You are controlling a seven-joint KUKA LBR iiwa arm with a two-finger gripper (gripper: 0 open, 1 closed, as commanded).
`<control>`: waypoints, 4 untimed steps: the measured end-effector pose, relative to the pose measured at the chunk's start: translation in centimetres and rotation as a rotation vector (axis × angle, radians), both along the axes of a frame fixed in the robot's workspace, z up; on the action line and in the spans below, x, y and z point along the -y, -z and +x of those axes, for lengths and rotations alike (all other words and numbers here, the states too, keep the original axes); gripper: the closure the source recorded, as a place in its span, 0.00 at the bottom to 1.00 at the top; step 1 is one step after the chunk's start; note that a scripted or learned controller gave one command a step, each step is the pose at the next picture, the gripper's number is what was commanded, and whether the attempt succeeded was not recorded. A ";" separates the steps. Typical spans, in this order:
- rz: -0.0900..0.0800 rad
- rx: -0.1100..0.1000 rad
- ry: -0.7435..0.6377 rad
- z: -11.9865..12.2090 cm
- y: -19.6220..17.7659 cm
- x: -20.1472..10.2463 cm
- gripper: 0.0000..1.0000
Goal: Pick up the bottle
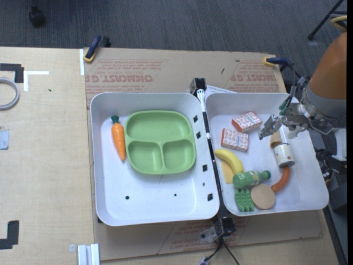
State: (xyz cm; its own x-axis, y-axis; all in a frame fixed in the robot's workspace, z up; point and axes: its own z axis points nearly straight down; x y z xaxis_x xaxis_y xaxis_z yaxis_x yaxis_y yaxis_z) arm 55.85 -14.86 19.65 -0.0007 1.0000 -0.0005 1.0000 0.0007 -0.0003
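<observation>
**Bottle lies near-left of the pincer, long axis across the bin**

The green bottle (251, 177) lies on its side in the near half of the right bin (309, 200), its long axis running roughly left to right, cap end pointing right toward the sausage (281, 180). It touches or nearly touches the banana (230, 163) on its far-left side, and sits just beyond the green block (244, 199) and the round cookie (263, 197).

The pincer (274, 127) hangs over the far right part of the same bin, close to a small white can (283, 153). Whether it is apart or together cannot be told from this angle, and nothing is visibly clamped in it.

The bottle therefore lies toward the near side and a little left of the pincer, with the can between them. A grasp would probably go best across the bottle's narrow width, so closing along the near-far line, though the crowding neighbours leave little room for that.
</observation>
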 end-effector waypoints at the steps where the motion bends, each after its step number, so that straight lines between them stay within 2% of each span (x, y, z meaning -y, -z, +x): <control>1: -0.001 0.001 0.000 0.1 -1.0 0.0 1.00; 2: 0.000 -0.002 0.112 -5.3 0.5 -14.1 1.00; 3: 0.000 0.000 0.653 -7.3 -3.0 -21.3 1.00; 4: -0.001 0.000 0.770 -8.0 -3.3 -25.1 1.00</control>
